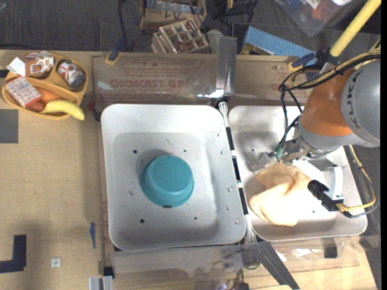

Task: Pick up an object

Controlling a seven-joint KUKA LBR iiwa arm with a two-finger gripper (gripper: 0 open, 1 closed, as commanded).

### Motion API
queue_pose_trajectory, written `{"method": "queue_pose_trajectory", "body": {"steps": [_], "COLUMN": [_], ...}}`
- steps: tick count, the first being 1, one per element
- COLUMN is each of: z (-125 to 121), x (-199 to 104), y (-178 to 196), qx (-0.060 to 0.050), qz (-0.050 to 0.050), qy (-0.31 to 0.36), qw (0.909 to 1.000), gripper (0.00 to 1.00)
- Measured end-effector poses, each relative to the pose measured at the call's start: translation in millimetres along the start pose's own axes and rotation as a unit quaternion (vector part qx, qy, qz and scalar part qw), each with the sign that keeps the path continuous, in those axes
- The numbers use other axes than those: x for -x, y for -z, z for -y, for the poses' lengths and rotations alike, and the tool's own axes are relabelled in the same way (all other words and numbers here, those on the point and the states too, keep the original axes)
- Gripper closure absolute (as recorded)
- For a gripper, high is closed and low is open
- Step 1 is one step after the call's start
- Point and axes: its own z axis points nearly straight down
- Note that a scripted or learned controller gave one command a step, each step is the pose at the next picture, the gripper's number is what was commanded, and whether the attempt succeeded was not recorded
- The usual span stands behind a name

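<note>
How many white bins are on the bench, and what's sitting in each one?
2. The left bin holds an upside-down teal bowl. The right bin holds a tan, floppy object, with the arm over it; the arm may hide more there.

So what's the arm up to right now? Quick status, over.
Gripper low in right bin, jaws hidden. Tan cloth lies just below it, not seen held. Teal bowl upside down in left bin, untouched.

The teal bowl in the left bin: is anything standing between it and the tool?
Yes. The teal bowl lies alone in the left bin, while the tool is over the right bin. The raised bin rims between them must be cleared.
</note>
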Motion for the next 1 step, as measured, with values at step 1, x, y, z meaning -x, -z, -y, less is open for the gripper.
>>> {"method": "queue_pose_trajectory", "body": {"steps": [1], "z": [59.8], "x": [-6.6], "y": [0.5], "qx": [0.000], "qz": [0.000], "qy": [0.054], "qw": [0.9985], "gripper": [0.00]}}
